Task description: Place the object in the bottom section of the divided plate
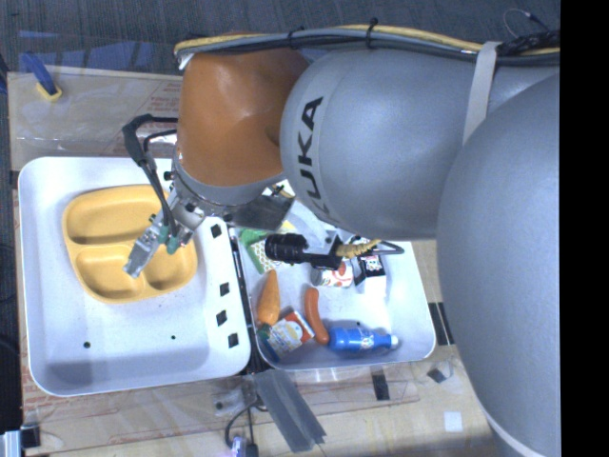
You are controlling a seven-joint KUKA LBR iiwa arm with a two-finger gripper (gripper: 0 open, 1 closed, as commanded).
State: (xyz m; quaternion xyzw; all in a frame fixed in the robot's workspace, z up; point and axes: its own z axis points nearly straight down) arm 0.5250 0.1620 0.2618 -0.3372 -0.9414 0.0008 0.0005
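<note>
My claw hangs over the plate, ready to drop; its grip I cannot tell.

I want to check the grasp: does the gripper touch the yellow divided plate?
Cannot tell. In the camera view the gripper overlaps the yellow divided plate, but the slanted look-down shows neither contact nor gap.

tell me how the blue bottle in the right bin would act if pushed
The blue bottle lies on its side and looks round, so it would probably roll. It looks like small plastic, so likely light. The hot dog beside it might stop it.
</note>
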